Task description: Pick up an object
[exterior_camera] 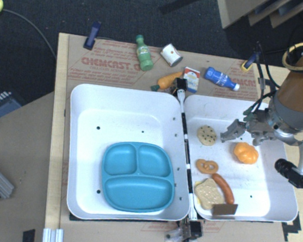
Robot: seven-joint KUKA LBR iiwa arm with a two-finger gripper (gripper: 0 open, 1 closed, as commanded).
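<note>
- The arm comes in from the right, and its gripper (247, 130) sits low over the right bin (279, 207), near the far side
- The fingers (231, 132) look spread open, one reaching left toward the cookie, and there's nothing between them
- An orange fruit-looking thing (245, 153) sits just below the gripper on the bin floor, right beside the fingers but not gripped
- A chocolate chip cookie (207, 135) lies left of that, near the divider between the bins
- Closer to the front: a pretzel (207, 166), a sausage (224, 188), a slice of bread (209, 193) and a brown block (224, 210), all bunched together
- The left bin (90, 110) has a blue divided plate (137, 175) in it, flat on the floor
- Behind the bins on the counter (115, 58) there's a green bottle (144, 53), a blue bottle (221, 79), a small white can (171, 54) and a little carton (190, 79)
</note>
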